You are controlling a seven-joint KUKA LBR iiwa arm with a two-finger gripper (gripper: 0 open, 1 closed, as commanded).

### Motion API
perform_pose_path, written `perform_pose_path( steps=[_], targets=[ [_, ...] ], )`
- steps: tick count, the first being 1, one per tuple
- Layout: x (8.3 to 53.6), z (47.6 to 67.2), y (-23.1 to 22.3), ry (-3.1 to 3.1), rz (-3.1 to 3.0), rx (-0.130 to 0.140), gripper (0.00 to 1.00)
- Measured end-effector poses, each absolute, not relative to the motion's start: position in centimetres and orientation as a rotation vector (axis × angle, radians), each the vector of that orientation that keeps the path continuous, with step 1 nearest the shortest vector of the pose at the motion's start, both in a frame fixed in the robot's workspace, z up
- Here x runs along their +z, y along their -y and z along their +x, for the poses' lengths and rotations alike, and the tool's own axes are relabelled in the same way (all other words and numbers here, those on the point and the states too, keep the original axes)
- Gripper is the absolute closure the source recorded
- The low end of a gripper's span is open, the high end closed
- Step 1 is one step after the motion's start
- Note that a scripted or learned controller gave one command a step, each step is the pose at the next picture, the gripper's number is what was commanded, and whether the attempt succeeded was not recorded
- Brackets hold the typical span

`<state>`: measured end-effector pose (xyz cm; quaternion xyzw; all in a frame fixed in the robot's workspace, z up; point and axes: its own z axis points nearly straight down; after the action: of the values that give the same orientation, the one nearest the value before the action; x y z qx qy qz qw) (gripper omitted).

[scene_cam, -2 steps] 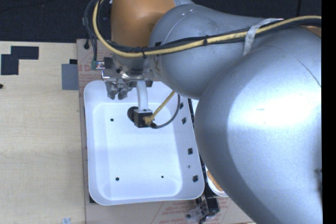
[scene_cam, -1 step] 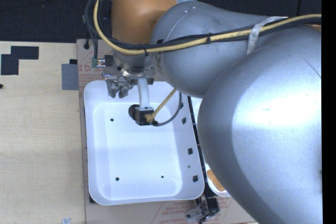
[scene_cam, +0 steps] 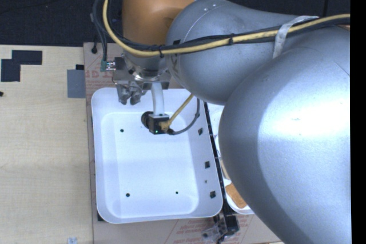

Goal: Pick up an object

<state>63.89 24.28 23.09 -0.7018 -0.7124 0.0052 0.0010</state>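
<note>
My gripper [scene_cam: 130, 95] hangs over the far left corner of the left white bin [scene_cam: 150, 177], just above its back wall. A small black part with a green light [scene_cam: 154, 122] hangs on a cable below the wrist, over the bin floor. A tan and orange object [scene_cam: 235, 196] peeks out in the right bin [scene_cam: 241, 210], mostly hidden under the arm. I see nothing held in the gripper.
The big grey arm [scene_cam: 274, 106] with its orange band [scene_cam: 151, 6] covers the right bin and the view's right half. Light wooden bench [scene_cam: 43, 146] lies left of the bins, with dark patches [scene_cam: 75, 83] near the back.
</note>
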Motion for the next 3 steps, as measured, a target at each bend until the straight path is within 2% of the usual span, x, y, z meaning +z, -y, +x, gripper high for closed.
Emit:
perform_pose_path(
  steps=[3],
  targets=[
    [25.9,63.9,-24.3,2.247,-2.191,0.027,1.00]
  ],
)
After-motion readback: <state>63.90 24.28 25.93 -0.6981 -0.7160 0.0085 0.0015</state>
